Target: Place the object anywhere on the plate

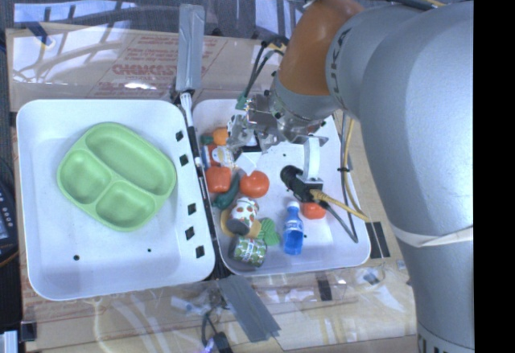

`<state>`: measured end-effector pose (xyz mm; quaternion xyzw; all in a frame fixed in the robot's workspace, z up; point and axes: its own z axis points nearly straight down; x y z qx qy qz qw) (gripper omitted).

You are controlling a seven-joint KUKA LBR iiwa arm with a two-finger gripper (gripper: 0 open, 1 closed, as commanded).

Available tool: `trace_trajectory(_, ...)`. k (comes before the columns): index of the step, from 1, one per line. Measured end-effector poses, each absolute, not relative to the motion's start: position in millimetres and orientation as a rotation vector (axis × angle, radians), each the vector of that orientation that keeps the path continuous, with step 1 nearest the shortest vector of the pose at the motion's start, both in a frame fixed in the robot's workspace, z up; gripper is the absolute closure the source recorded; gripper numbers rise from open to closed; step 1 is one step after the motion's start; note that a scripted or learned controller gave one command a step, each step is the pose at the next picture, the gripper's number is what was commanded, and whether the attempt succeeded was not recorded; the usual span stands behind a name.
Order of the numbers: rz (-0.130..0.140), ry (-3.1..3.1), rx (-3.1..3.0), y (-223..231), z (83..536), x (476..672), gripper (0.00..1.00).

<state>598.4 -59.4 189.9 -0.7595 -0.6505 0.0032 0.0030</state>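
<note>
While the gripper (241,130) hovers low in the right bin (358,243) over crowded toy food, I cannot tell its opening. It should single out one orange piece (218,179); the green divided plate (117,175) waits in the left bin (48,263).

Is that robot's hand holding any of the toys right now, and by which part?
It cannot be told. The hand sits low over the toys at the back of the right bin, but its tip is too cluttered to make out a hold.
</note>
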Motion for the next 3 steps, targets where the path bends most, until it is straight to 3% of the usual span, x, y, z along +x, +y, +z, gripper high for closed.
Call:
trace_trajectory(1, 0.004, -2.075, -2.354, 20, 190, 636.0, 1.00)
trace_trajectory(2, 0.004, -2.074, -2.355, 20, 191, 636.1, 0.00)
trace_trajectory(3, 0.008, -2.311, -2.122, 80, 191, 584.0, 0.00)
